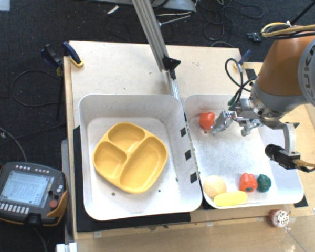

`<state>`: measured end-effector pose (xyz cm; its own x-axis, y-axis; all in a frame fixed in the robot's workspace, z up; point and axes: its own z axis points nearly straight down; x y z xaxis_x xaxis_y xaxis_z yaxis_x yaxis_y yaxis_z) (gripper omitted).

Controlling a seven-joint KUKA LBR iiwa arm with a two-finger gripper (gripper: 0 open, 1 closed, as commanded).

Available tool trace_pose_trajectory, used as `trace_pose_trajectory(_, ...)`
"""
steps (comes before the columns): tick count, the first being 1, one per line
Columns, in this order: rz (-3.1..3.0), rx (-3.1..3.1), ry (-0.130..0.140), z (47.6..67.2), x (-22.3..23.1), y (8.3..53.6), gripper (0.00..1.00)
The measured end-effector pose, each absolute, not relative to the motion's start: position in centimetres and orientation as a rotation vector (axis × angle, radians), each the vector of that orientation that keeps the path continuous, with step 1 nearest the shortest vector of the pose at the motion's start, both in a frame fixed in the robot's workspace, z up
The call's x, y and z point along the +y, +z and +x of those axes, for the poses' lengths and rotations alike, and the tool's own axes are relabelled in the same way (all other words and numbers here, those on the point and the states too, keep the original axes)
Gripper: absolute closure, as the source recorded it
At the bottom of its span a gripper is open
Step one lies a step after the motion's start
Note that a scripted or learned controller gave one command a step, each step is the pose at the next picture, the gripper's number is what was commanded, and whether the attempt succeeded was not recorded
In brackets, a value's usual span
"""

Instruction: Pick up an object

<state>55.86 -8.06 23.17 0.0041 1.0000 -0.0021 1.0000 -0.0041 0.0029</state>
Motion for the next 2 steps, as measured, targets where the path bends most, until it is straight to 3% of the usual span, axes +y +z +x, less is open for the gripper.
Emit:
trace_pose_trajectory(1,2.231,2.223,-0.01,51.3,-9.7,12.2,0.0)
trace_pose_trajectory(2,2.216,2.224,0.002,56.1,-10.0,9.4,0.0)
